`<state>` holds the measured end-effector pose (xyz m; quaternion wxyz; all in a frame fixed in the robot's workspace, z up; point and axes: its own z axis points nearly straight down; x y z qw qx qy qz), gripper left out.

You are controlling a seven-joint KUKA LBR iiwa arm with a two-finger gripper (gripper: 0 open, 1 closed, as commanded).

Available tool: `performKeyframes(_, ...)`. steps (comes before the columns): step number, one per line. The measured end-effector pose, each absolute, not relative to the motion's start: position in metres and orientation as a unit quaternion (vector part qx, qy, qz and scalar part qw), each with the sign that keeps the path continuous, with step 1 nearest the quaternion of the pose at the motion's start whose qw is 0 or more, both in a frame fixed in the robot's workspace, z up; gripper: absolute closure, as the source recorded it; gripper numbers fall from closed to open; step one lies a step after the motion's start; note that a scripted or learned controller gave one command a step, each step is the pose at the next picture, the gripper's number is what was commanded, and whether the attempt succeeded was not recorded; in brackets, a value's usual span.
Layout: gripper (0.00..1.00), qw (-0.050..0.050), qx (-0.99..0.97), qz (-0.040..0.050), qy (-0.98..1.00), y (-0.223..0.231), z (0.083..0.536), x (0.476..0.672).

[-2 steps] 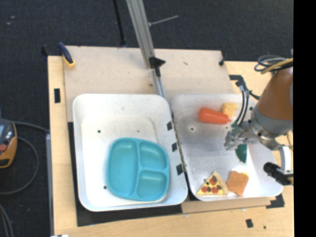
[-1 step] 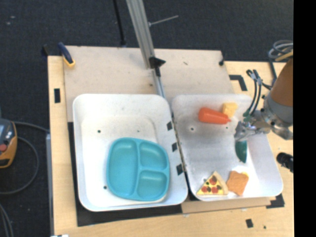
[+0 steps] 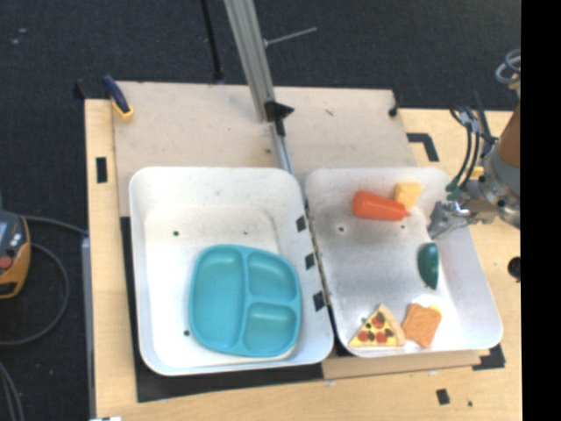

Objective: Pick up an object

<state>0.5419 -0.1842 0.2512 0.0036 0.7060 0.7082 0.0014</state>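
Your gripper [image 3: 441, 217] sits over the right bin [image 3: 487, 323], at its upper right edge, just above the green piece [image 3: 428, 264]. I can't make out its state at this size, and nothing appears held.

Taking the green piece as the landmark: the carrot [image 3: 377, 205] lies up and to its left, with the yellow block [image 3: 407, 192] touching the carrot's far end. The orange piece [image 3: 422, 324] and the pizza slice [image 3: 378, 329] lie below it, side by side against the bin's near wall.

Watch for three things. The green piece looks small and rounded, so a closing grip may squeeze it sideways and out. The gripper is close to the bin wall, so a straight descent there could catch the rim. If you go for the carrot instead, the block beside it may get nudged or pinched along with it.

The blue tray [image 3: 246, 299] in the left bin [image 3: 158, 200] is well apart.
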Motion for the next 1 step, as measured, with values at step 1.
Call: performKeyframes(1, 1.0, 0.001, 0.705, 0.0011, 0.71, -0.1362, 0.2558, 0.5587)
